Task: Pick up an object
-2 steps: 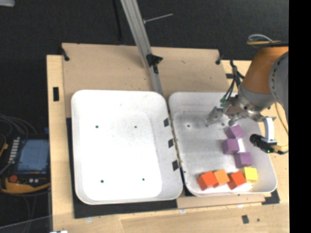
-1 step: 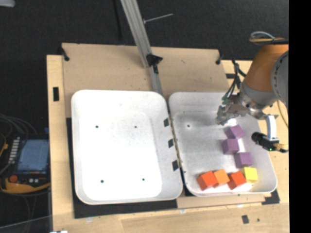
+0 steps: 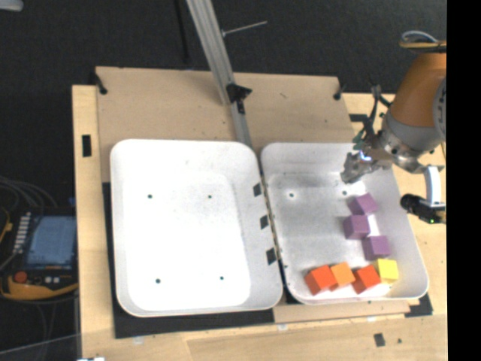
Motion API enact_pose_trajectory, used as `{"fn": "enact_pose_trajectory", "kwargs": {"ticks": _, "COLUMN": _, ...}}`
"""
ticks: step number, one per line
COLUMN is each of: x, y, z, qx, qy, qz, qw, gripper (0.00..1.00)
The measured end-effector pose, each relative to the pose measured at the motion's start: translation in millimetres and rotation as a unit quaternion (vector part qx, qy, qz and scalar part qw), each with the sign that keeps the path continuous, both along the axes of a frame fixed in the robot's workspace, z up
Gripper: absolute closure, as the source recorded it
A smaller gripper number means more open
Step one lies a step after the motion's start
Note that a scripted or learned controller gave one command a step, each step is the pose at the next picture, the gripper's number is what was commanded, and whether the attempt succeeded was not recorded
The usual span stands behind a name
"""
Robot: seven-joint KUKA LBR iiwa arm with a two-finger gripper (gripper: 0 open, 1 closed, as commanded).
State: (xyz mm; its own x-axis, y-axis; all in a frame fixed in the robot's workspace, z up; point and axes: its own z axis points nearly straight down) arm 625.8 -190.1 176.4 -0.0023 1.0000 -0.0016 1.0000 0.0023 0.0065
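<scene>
The grey arm [image 3: 415, 115] with its orange band is reaching in from three o'clock, angling down and toward nine o'clock over the right bin [image 3: 301, 224]. Its gripper [image 3: 353, 168] is hanging over the bin's upper part, near the one o'clock corner; how far it is open I cannot tell, and nothing is showing in its hold. Just toward five o'clock from it, three purple blocks [image 3: 359, 225] are lying in a loose line running toward six o'clock. Along the bin's six o'clock edge, orange and red blocks [image 3: 329, 277] and a yellow block [image 3: 388, 268] are sitting in a row. The left bin [image 3: 184, 224] is lying beside it on the bench [image 3: 165, 104].
</scene>
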Motion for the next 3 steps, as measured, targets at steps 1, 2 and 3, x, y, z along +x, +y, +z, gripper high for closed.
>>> {"fn": "enact_pose_trajectory", "kwargs": {"ticks": 1, "x": 3.1, "y": -2.8, "z": 44.3, "qx": -0.0003, "qy": 0.0, "qz": 0.001, "qw": 1.0, "gripper": 1.0}}
{"fn": "enact_pose_trajectory", "kwargs": {"ticks": 2, "x": 4.3, "y": -4.4, "z": 99.3, "qx": -0.0005, "qy": -0.001, "qz": 0.001, "qw": 1.0, "gripper": 1.0}}
{"fn": "enact_pose_trajectory", "kwargs": {"ticks": 3, "x": 2.0, "y": 50.9, "z": 103.4, "qx": 0.0011, "qy": 0.003, "qz": 0.002, "qw": 1.0, "gripper": 1.0}}
